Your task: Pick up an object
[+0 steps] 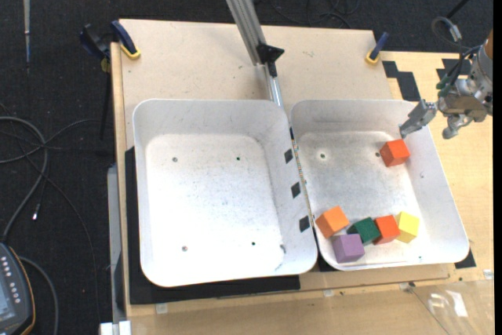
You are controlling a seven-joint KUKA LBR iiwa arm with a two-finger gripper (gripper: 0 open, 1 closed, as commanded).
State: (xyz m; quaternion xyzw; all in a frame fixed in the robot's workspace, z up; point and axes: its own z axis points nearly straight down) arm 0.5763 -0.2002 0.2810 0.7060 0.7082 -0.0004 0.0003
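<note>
The right bin (369,118) holds several small blocks. An orange-red block (394,152) lies alone near the far right of its floor. Along the front lie an orange block (332,220), a purple block (347,247), a green block (365,230), another orange-red block (386,228) and a yellow block (408,226). My gripper (433,121) hangs at the bin's far right rim, above and to the right of the lone orange-red block. Its two fingers are spread, with nothing between them.
The left bin (157,121) sits beside the right one on the tan bench. A slanted metal pole (239,0) rises from between the bins at the back. Yellow clamps (129,51) grip the bench's far corners.
</note>
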